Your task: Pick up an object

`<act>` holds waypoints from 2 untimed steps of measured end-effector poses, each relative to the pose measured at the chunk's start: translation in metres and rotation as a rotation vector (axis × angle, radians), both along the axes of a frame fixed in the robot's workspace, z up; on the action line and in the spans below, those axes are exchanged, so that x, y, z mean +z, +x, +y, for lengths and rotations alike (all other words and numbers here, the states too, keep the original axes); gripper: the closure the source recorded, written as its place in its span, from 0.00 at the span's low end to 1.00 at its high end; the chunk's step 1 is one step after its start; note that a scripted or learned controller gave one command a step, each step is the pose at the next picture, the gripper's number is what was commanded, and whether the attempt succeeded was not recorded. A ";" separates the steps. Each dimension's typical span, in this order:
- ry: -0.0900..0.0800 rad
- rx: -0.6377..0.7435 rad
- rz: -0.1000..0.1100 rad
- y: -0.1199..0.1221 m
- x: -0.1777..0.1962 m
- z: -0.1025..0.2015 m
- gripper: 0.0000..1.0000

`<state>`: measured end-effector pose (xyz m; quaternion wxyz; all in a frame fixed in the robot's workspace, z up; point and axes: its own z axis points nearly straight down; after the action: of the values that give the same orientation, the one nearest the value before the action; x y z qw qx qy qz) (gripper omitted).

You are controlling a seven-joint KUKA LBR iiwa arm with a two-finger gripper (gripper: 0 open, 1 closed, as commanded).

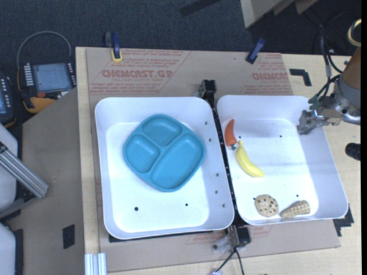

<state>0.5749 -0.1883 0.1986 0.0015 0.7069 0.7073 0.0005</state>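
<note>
In the right bin (321, 165) lie a yellow banana (248, 160), an orange-red carrot (230, 132) touching the banana's upper end, a round speckled cookie (266, 205) and a tan ice-cream cone (296, 209) near the front wall. My gripper (309, 121) hangs over the bin's far right corner, well to the right of the carrot and banana. Nothing shows between its fingers.
The left bin (114, 205) holds a blue divided plate (164, 152). A black clamp (207, 87) sits at the back between the bins. Cardboard lies under both bins. A tablet device (50, 77) rests off the bench at far left.
</note>
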 end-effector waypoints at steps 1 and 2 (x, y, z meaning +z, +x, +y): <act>0.000 0.000 0.000 0.001 0.038 0.000 1.00; 0.003 0.004 0.004 0.016 0.030 0.058 1.00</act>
<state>0.5906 -0.1304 0.2282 -0.0008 0.7056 0.7086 0.0000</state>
